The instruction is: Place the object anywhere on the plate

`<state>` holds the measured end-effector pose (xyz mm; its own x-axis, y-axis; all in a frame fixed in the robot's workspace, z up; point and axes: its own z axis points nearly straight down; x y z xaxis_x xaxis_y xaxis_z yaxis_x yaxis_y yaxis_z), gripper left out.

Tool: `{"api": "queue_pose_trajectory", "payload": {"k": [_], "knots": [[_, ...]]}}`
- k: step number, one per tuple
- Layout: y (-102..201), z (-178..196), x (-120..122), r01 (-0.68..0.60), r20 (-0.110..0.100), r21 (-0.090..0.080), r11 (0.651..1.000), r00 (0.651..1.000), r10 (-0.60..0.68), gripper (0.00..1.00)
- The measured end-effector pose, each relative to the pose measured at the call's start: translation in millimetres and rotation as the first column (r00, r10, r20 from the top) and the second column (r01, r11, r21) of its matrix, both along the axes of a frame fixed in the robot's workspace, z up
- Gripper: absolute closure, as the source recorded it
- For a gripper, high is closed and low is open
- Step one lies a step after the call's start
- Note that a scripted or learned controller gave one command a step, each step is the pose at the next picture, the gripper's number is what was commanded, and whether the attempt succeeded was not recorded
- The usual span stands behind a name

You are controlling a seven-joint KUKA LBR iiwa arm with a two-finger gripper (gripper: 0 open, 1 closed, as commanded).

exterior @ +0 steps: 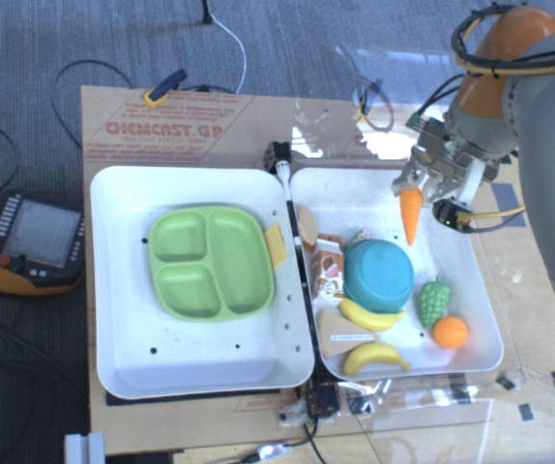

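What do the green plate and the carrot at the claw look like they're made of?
Green plate: likely molded plastic, matte light green, with three smooth rounded compartments. Carrot: probably toy plastic or rubber, uniform orange with a slight sheen; it hangs point down from the claw.

You have open white floor all around the green three-compartment plate (pixel 208 261) in the left white bin (pixel 123 356); only a small yellow piece (pixel 276 246) touches its right edge. The right white bin (pixel 485 351) is crowded at centre and lower frame: blue bowl (pixel 379 274), two yellow bananas (pixel 369 336), green bumpy fruit (pixel 433 302), orange ball (pixel 450 332).
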<state>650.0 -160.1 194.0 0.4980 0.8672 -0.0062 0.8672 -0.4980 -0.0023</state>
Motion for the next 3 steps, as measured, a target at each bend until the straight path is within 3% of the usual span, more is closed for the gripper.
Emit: {"api": "queue_pose_trajectory", "payload": {"k": [1,2,3], "knots": [[-0.1,0.1,0.0,0.000,0.000,0.000,1.000,1.000,0.000,0.00],[0.3,9.1,0.1,-0.002,-0.003,-0.002,1.000,1.000,0.002,1.00],[0.3,8.7,0.0,-0.002,-0.003,-0.003,1.000,1.000,0.002,0.00]]}}
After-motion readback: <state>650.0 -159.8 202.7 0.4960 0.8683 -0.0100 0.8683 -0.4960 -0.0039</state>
